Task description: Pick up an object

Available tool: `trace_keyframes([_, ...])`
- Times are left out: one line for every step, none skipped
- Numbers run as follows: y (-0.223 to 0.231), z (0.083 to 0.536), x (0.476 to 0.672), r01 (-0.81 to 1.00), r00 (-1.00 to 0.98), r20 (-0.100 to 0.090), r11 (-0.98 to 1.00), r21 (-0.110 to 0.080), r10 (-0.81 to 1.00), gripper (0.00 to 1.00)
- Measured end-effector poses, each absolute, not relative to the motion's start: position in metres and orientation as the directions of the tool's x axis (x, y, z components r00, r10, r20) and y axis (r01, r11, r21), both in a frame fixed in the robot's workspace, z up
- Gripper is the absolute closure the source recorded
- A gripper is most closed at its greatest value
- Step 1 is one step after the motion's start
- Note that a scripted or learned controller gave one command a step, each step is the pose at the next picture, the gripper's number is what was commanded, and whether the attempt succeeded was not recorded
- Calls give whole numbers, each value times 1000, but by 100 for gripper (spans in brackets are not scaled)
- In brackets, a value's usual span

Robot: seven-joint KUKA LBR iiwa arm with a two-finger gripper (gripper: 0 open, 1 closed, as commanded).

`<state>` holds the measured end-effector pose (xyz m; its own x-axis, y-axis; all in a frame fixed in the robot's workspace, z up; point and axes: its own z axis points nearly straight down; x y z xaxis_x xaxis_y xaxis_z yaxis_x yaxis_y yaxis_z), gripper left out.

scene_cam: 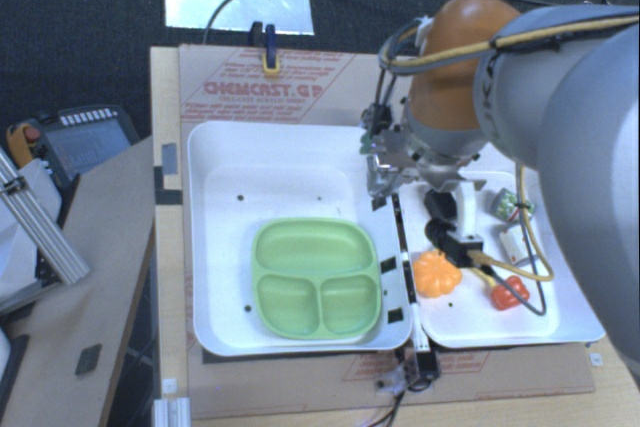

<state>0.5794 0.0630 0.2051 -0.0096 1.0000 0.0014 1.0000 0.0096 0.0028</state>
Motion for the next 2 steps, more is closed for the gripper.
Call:
trace_keyframes([109, 225, 601, 1000, -9, 2, 9, 5, 1000, 100])
trace_keyframes([107, 224, 600, 1000, -5, 1, 5, 1, 1000, 0])
